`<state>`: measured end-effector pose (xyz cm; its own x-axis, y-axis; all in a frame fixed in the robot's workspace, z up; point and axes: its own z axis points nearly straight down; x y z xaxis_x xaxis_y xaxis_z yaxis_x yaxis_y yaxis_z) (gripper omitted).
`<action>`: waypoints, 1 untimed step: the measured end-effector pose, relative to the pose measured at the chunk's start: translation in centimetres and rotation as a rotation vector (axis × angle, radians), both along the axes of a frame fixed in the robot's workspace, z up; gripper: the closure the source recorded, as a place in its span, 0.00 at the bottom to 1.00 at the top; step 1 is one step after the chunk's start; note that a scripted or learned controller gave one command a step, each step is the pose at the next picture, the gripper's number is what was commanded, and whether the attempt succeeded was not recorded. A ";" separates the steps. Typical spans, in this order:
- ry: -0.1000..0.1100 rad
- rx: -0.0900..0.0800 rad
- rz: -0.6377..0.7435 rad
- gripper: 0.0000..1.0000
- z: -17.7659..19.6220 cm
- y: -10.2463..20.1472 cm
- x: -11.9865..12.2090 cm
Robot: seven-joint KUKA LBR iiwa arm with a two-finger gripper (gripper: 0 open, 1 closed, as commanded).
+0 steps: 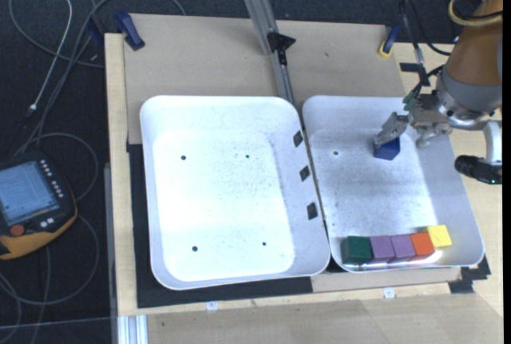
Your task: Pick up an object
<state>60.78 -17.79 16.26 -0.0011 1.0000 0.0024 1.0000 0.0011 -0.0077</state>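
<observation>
Dark carpet around a tan bench [200, 55], cables trailing at left beside a handheld pendant [32, 203]. Two white bins side by side: left bin [156, 175], right bin [447, 183]. Over the right bin's far part, gripper [409, 127] reaching in from the right, fingers spread wide, clasping nothing. Blue block [387, 148] just beside the nearer finger, resting on the bin floor. Along the near wall, a row: green block [357, 248], purple block [385, 247], orange block [421, 243], yellow block [440, 236].

Both white bins [215, 115] look like smooth speckled plastic, the bench [200, 55] matt pale wood
</observation>
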 end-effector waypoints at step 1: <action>0.001 0.001 0.000 0.00 -6.7 1.0 1.5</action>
